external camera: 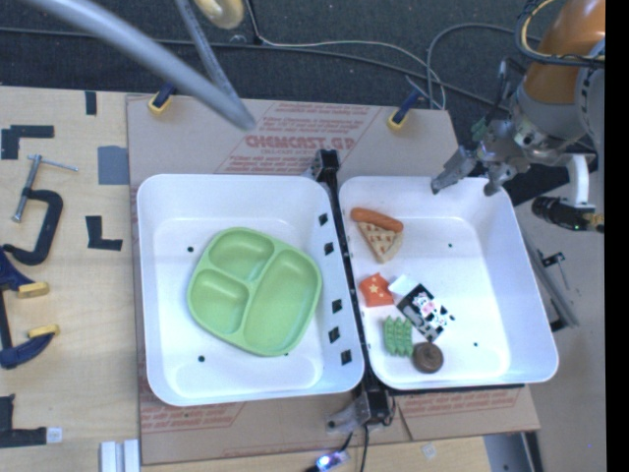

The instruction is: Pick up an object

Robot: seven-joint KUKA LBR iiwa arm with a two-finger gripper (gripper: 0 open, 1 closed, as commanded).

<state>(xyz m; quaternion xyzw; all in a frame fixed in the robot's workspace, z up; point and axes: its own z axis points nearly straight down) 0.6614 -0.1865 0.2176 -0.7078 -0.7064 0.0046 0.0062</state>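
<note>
Camera view: with the end effector [464, 173] spread apart over the right bin's [526, 293] far rim, descend on the isolated pizza slice [379, 237] inside that bin.

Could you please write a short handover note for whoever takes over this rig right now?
Pincer: open, holding nothing, above the far rim of the right bin.
Right bin: hot dog, pizza slice, orange piece, black-and-white toy, green block, brown disc.
Left bin: green divided plate.
Done: nothing lifted.
Left: descend, grasp one object, lift it.
</note>
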